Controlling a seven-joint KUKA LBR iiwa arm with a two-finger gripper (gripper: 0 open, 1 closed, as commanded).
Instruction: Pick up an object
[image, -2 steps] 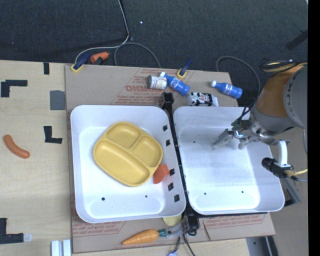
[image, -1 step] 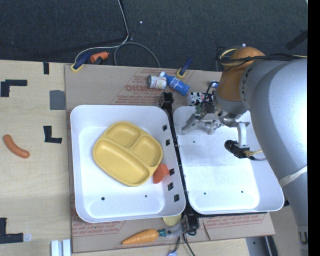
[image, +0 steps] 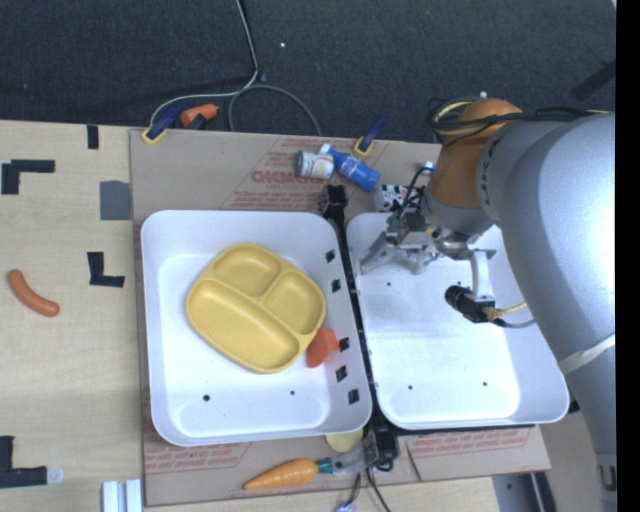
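Note:
A yellow divided plate (image: 256, 305) lies in the left bin (image: 165, 400). A small orange-red piece (image: 321, 347) rests against the plate's lower right edge. My gripper (image: 392, 264) is low in the upper left corner of the right bin (image: 450, 395), close to the divider between the bins. Its two metal fingers (image: 372, 259) are spread apart with bare white bin floor between them. The grey arm with its orange band (image: 462, 165) covers the right bin's far right side.
A toy carrot (image: 284, 474) lies on the cardboard in front of the bins. An orange sausage (image: 32, 293) sits on the bench at far left. A white and blue bottle (image: 339, 165) lies behind the bins. Clamps (image: 180, 119) hold the cardboard's back edge.

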